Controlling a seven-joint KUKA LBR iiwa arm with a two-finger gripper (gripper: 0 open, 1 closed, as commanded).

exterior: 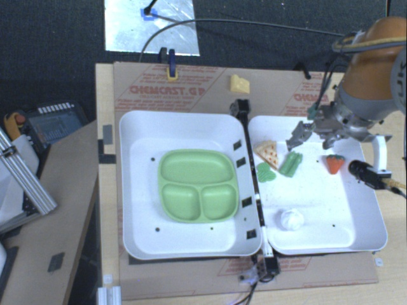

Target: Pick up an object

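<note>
I see my gripper (313, 135) hovering over the right bin (331, 234), fingers spread and holding nothing. The green piece (290, 164) lies just below-left of it, the pizza slice (268, 152) further left, the strawberry (335, 164) below-right.

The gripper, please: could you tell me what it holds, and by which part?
Nothing: the gripper hangs open above the right bin, with no item between its fingers.
</note>
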